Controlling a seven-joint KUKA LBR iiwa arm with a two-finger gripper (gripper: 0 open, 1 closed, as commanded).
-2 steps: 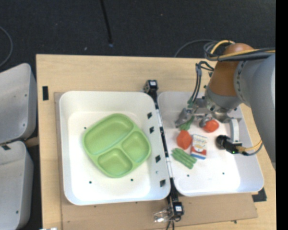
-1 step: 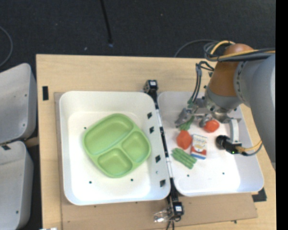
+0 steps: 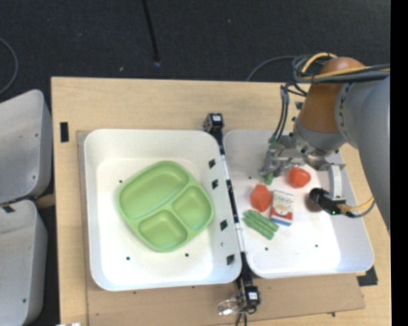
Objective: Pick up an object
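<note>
My gripper (image 3: 272, 172) hangs low over the right bin (image 3: 306, 257), near its upper middle. Its fingers point down toward the bin floor just above a red-orange piece (image 3: 261, 197). A second round red-orange object (image 3: 299, 176) lies to the gripper's right. Below them sit a small white and red carton (image 3: 282, 206) and a green ridged object (image 3: 261, 223). Nothing shows between the fingers.
The left bin (image 3: 109, 263) holds a green divided plate (image 3: 165, 205). A ridge with black clips (image 3: 226, 202) separates the two bins. The arm's grey body and orange band (image 3: 326, 107) reach in over the right bin's upper right corner.
</note>
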